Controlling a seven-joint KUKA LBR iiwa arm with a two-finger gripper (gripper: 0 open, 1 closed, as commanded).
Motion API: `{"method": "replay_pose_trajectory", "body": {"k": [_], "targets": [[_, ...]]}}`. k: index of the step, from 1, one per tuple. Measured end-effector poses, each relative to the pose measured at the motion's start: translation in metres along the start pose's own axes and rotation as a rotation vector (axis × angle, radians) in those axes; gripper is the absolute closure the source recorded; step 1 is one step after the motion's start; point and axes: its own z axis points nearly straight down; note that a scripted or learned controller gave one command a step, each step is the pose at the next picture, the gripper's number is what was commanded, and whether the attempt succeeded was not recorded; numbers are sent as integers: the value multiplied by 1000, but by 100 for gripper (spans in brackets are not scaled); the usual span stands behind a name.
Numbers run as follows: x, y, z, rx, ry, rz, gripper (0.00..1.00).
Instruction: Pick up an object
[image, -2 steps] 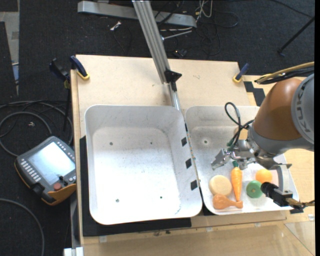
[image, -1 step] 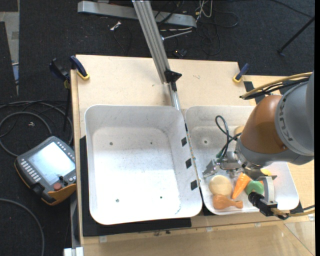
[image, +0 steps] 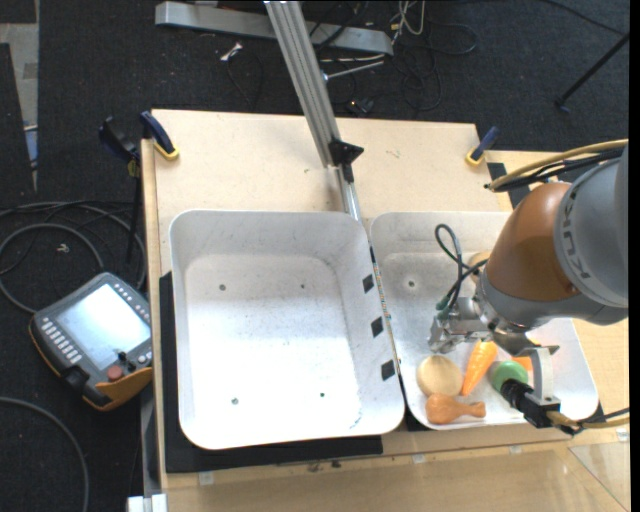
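Reaching in from the right, the arm (image: 560, 250) covers much of the right bin (image: 410, 255) and hides its far corner. The bench (image: 250, 160) carries both bins; the left bin (image: 265, 320) sits beside it. The end effector (image: 455, 328) hangs low over the right bin, but whether it is open or shut cannot be told. Just beside it lie a carrot (image: 478, 366), a tan round object (image: 438, 376), an orange drumstick-shaped toy (image: 455, 408) and a green piece (image: 506, 374), partly hidden.

Robotics lab: teach pendant (image: 93, 341), clamped bench (image: 255, 165), cables.
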Motion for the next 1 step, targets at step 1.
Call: {"method": "replay_pose_trajectory", "body": {"k": [1], "targets": [[2, 8, -45, -4, -1, -5, 100]]}}
